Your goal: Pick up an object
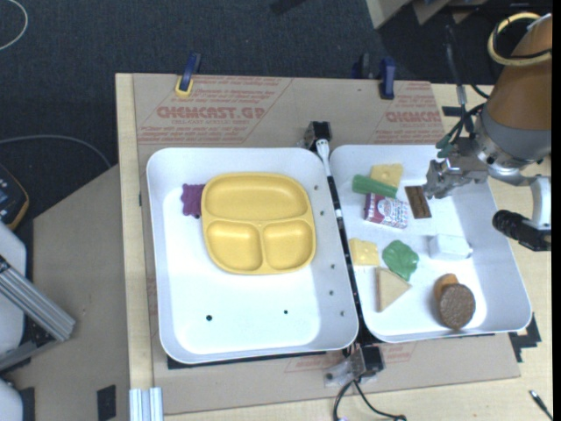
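— Camera view: gripper at three o'clock; can't tell its state. Target?
— Brown bar just below it, right bin. Stiff, light; pinch its narrow sides.

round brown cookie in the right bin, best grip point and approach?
Take the brown cookie from straight above, pincer fingers straddling its rim across the middle. It looks to lie flat, so its edges are the only graspable faces. Probably close along the bin's length: the right bin's wall is near on one side, and the tan wedge lies apart on the other.
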Motion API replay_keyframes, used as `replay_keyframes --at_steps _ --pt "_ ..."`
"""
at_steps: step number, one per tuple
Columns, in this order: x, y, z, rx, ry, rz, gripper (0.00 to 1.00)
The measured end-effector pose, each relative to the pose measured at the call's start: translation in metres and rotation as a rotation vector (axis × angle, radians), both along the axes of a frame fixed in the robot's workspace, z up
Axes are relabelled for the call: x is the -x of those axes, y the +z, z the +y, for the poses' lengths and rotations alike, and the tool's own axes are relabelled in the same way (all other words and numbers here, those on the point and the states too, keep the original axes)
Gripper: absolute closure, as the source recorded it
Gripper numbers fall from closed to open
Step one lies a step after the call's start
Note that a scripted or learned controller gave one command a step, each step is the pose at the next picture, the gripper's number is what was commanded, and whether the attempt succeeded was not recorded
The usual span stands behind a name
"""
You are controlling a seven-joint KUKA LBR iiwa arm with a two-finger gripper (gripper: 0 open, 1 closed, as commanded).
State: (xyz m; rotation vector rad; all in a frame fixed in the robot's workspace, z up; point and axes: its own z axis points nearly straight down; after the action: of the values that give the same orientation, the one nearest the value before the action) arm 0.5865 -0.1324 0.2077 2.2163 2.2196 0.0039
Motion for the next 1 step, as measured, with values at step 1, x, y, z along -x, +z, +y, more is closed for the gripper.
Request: replay_keyframes --at_steps 1 --pt "-0.0011 0.0186 0.0001 0.000 0.000 0.000 1.00"
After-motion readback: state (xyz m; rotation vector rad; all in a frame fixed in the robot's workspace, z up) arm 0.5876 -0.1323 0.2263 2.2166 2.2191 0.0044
